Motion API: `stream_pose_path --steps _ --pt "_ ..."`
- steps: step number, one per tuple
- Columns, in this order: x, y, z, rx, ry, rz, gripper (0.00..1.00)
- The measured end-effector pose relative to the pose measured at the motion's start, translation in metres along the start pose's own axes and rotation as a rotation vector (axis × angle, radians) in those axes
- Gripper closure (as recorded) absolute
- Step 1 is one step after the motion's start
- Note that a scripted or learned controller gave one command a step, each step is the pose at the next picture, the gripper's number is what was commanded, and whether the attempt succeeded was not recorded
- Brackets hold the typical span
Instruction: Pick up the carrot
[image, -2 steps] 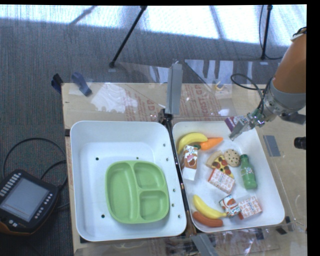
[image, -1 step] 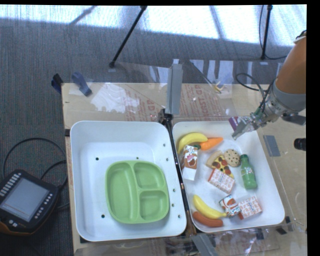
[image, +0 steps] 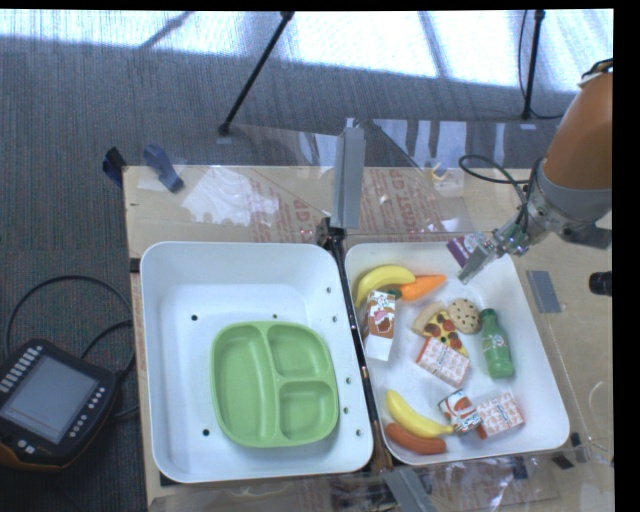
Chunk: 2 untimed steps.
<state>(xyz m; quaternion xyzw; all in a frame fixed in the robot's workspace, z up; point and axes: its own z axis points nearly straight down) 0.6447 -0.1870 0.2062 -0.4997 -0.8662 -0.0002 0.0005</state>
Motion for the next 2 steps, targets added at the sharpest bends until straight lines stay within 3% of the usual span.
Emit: stream_pose_path --steps 1,2 --pt "0.0126 0.0082 -0.0051 -0.001 0.000 -0.250 1.00" --pt "0.0188 0.0012 -0.0109 -0.001 0.000 -0.284 1.00"
